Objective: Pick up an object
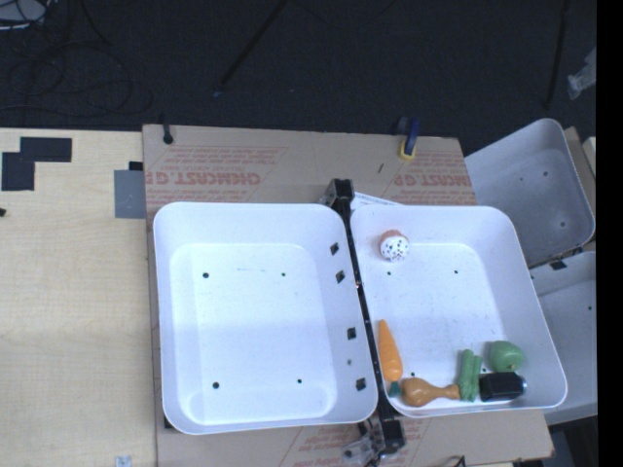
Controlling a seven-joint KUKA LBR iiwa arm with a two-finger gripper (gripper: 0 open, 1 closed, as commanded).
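We see the orange carrot (389, 351) lying in the right bin (526, 261) near its left wall, with green pieces (505, 356) and a black object (501, 387) in its near right corner.

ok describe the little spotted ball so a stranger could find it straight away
Look in the right bin, at its far end near the divider between the two bins. The small white ball with dark spots sits there alone, well apart from the orange and green items clustered at the near edge.
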